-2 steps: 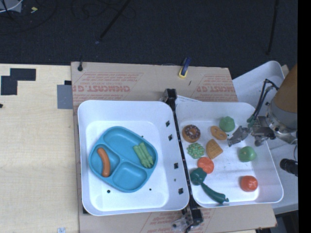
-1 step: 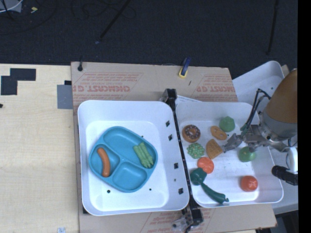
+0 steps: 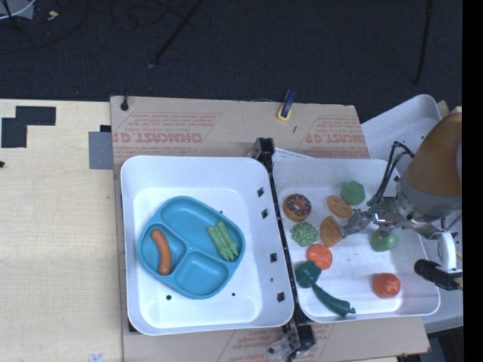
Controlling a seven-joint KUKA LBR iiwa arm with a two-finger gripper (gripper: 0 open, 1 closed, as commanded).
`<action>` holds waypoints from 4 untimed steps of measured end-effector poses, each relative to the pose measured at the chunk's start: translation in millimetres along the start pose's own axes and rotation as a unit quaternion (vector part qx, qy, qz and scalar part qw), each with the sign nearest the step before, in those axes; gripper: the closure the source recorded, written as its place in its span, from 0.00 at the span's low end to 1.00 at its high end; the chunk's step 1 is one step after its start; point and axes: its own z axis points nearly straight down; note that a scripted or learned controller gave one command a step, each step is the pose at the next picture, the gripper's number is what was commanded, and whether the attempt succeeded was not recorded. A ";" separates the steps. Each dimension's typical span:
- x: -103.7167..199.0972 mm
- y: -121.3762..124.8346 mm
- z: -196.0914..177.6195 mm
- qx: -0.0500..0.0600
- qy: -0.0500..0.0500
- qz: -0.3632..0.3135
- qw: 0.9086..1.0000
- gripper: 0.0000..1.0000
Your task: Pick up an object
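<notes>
Two white bins are shown from above. In the right bin (image 3: 430, 302) the gripper (image 3: 353, 225) is seen low, at about 9 o'clock of the wrist, its fingers apparently spread with nothing between them, though the view is too coarse for certainty. Just beside the fingertips, at 9 o'clock, lies the orange piece (image 3: 330, 231), taken here as the likely object; a second orange piece (image 3: 339, 206) lies at 11 o'clock and the green clump (image 3: 304, 234) further toward 9 o'clock. The piece is judged light, rigid and smooth, hence slippery; a hold across its narrow width is advised. The blue plate (image 3: 177, 221) rests in the left bin (image 3: 139, 176).
</notes>
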 end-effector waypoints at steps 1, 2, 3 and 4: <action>-0.9 -1.7 -6.5 0.003 0.001 0.002 1.000 1.00; 1.3 2.1 -69.0 0.004 0.000 0.002 1.000 1.00; 0.7 2.9 -107.0 0.004 0.000 0.002 1.000 1.00; 54.3 19.0 -95.9 0.007 0.002 0.000 1.000 1.00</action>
